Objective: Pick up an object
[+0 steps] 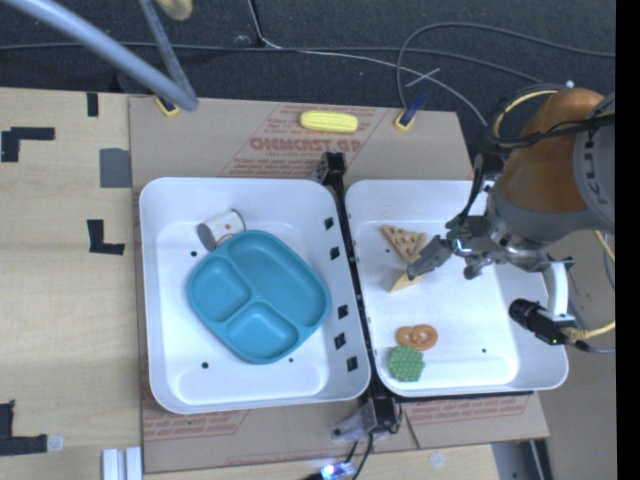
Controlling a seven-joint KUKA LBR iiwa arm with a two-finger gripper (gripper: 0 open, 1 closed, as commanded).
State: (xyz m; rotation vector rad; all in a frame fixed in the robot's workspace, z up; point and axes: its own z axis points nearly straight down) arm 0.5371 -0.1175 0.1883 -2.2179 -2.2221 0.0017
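**Inspector:** State the position of the gripper [432,259] relative to the pizza slice [404,245].

**Assistant:** The gripper hangs over the right bin [500,368], its dark tip just beside the pizza slice on the slice's right, at the lower end. I judge it touching or nearly touching; the view does not settle which.

**Inspector:** Orientation of the slice?

**Assistant:** Its long axis runs from the broad crust end at the upper left, nearer the divider between the bins, down to the pale point at the bottom. The gripper tip lies alongside that lower half.

**Inspector:** Condition of the jaws?

**Assistant:** Cannot tell. The tip reads as one dark shape; no gap and no contact are visible. Nothing is seen held.

**Inspector:** Other items near the slice?

**Assistant:** A pretzel [417,337] and a green toy [406,364] sit below the slice, well apart from it.

**Inspector:** Judgement?

**Assistant:** The slice is the nearest candidate. A grasp would need the jaws across its short width, shifted slightly left.
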